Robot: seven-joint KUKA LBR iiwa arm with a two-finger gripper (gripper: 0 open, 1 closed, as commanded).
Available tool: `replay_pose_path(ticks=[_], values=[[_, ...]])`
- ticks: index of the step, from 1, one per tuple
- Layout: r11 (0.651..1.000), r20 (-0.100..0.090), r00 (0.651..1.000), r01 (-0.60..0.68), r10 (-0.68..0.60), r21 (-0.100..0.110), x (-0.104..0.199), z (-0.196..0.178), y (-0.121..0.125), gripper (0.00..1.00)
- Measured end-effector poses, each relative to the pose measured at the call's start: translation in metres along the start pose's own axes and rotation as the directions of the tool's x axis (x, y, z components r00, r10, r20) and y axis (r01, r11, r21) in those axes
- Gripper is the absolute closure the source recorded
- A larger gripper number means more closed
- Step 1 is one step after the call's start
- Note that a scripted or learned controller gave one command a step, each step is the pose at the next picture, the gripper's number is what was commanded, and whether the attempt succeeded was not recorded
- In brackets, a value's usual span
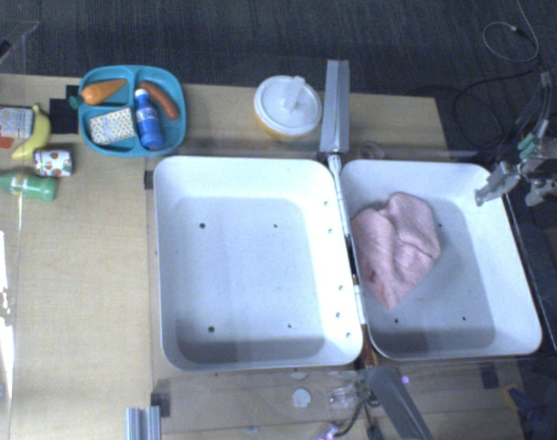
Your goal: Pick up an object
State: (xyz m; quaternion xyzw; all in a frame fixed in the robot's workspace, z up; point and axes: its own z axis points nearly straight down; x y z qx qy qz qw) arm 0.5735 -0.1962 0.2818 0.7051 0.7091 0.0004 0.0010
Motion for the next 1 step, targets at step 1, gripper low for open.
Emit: replay_pose_path(ticks=[1], values=[[0.952,-0.001,0.952,0.306,-0.306,0.000,0.0349,0.1641,0.0254,0.00]])
